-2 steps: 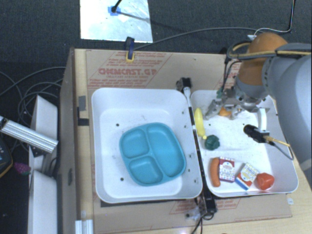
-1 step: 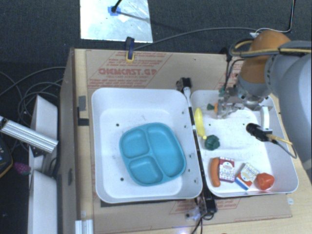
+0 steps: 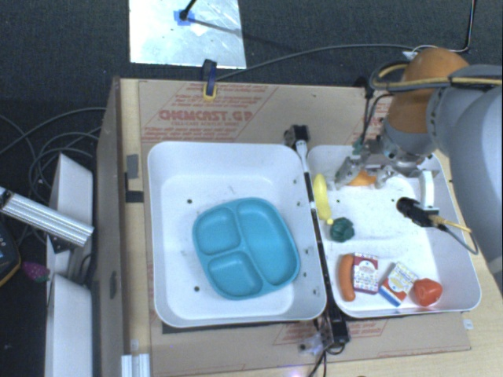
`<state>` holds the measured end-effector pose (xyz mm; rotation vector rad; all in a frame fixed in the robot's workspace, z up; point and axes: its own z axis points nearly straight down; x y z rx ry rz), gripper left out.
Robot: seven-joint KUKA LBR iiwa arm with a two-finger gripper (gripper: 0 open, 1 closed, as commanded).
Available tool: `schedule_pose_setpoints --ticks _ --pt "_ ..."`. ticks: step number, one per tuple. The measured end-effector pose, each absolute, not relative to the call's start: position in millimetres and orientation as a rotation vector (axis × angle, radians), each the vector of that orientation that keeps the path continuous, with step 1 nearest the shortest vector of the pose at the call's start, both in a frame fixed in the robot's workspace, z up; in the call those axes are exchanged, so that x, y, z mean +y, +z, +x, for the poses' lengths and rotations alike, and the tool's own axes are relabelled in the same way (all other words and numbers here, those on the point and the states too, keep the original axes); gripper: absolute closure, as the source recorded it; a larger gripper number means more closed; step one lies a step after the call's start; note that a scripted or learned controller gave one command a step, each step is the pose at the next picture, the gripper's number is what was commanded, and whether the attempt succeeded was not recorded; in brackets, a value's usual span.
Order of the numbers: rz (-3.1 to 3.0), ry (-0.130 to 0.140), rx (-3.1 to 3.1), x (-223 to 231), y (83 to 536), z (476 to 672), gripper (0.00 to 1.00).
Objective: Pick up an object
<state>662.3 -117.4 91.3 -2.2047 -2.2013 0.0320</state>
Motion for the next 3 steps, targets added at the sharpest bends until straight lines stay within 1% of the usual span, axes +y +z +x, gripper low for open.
schedule_pose_setpoints --ticks 1,2,3 --pt "-2.199 0.039 -2.196 -117.6 101.3 661.1 1.00" --pt "-2.200 0.036 -2.199 -117.6 101.9 661.9 0.00" --pt "-2.200 0.013 -2.213 -146.3 85.7 666.1 0.00"
